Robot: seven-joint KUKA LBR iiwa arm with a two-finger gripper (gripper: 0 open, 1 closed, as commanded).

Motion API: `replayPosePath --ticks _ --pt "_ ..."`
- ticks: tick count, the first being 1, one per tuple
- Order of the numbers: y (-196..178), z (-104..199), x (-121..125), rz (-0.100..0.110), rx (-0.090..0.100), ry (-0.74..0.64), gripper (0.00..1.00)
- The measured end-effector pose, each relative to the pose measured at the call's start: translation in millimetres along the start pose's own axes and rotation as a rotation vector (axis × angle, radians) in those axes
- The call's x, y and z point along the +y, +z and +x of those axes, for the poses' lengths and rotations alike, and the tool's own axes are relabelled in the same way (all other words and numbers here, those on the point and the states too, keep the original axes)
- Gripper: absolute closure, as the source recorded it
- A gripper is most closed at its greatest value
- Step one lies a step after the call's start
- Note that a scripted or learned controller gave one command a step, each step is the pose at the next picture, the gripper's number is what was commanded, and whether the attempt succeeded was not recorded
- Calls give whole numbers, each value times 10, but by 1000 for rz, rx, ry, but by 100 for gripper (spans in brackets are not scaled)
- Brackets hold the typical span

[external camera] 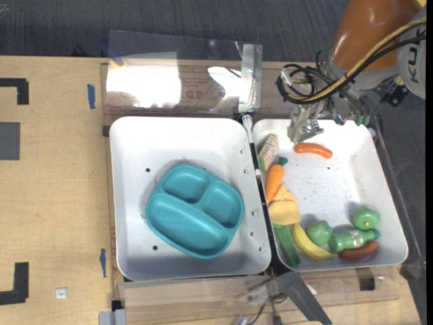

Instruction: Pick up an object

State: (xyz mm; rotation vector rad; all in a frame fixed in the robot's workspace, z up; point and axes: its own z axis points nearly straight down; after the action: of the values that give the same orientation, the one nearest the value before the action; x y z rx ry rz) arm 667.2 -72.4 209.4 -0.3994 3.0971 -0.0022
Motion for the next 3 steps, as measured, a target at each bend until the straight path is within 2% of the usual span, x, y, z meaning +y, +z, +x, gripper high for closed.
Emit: replayPosePath --ticks 1,2,3 --pt "-531 -139 419 -1 5 380 100" --pt "-974 66 -59 1 6 187 100" --pt "-487 589 308 -4 14 -36 100"
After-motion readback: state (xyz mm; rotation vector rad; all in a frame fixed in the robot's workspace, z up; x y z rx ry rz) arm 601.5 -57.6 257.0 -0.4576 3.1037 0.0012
